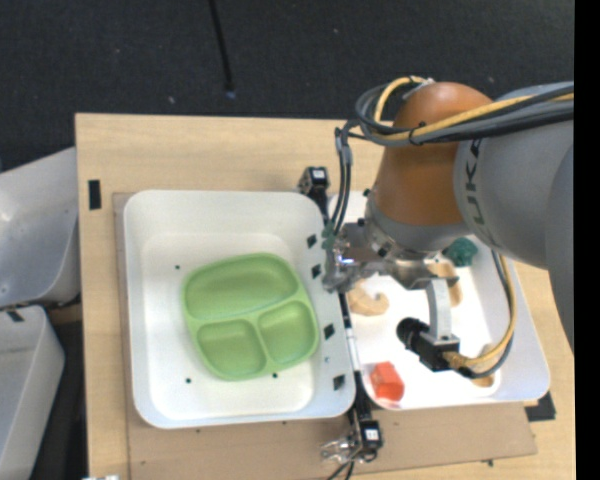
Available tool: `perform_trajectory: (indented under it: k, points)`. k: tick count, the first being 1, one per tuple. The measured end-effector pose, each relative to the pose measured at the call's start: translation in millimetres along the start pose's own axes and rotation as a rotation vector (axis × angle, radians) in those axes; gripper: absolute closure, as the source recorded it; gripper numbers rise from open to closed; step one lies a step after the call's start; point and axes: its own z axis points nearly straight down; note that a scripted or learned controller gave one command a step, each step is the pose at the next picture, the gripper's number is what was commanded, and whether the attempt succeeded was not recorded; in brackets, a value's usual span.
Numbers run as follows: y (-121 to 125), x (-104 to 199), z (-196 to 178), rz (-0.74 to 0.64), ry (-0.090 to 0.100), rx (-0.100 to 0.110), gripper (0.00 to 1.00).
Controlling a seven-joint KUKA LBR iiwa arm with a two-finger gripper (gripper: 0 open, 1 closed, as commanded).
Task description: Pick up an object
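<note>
The arm [450, 188] hangs low over the right bin [525, 368]. The green divided plate [250, 313] lies in the left bin [150, 388], well apart. Whether the tool [380, 266] is open or closed cannot be told. A tan curved piece [368, 301] lies just beside it and is likely to be nudged against the bin wall by an off-centre closure. An orange block [385, 381] and a teal thing [463, 251] lie near.
</note>
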Motion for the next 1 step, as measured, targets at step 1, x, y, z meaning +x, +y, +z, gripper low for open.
perform_trajectory:
  k: [1]
  points:
    - [3.1,51.0,11.7,0.001,-0.001,0.001,1.00]
